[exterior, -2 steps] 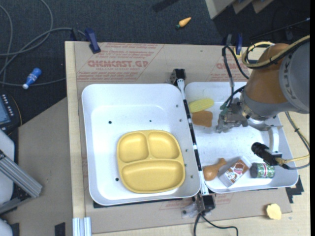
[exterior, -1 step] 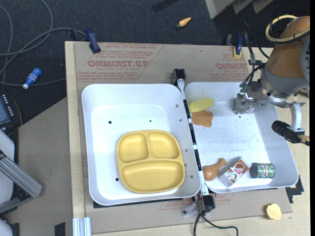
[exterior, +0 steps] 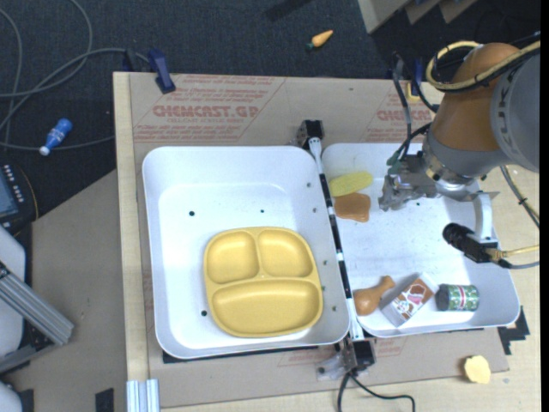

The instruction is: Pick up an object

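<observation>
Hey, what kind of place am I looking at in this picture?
Likely a robotics lab test bench: a robot arm reaches over two white bins on a board, with loose cables on dark carpet around it.

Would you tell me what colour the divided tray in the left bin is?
Yellow. The tray shows plainly in the camera view, lying in the left bin.

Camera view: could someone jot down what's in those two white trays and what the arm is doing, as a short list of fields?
left bin: yellow divided plate
right bin: yellow flat piece, brown piece, brown drumstick-like toy, small carton, green can
gripper: over the right bin's far end, beside the brown piece
held: nothing visible
</observation>
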Robot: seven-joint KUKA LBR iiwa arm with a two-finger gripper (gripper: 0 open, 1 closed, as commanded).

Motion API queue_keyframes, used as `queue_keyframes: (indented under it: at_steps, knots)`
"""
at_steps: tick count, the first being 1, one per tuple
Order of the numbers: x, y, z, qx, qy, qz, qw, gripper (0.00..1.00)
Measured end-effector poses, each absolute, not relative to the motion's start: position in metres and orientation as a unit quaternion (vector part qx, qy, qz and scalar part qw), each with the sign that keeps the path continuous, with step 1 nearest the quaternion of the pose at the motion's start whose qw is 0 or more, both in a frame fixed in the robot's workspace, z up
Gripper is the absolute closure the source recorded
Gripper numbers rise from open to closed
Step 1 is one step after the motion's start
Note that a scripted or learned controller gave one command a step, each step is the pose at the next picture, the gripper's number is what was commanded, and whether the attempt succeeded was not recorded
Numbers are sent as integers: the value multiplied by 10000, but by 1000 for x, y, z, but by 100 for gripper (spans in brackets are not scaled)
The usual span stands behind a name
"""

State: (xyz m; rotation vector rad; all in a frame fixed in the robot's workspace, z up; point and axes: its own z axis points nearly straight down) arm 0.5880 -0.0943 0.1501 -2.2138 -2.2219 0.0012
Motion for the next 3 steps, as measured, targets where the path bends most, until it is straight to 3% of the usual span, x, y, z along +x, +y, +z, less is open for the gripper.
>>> queue_keyframes:
  at_steps: [1, 2, 3]
  knots:
    - [588, -97, 151, -7069, -7073, 3, 9, 0]
    - [621, -95, 81, -7067, -7075, 3, 4, 0]
    - [622, -95, 96, -7066, -7076, -12, -15, 100]
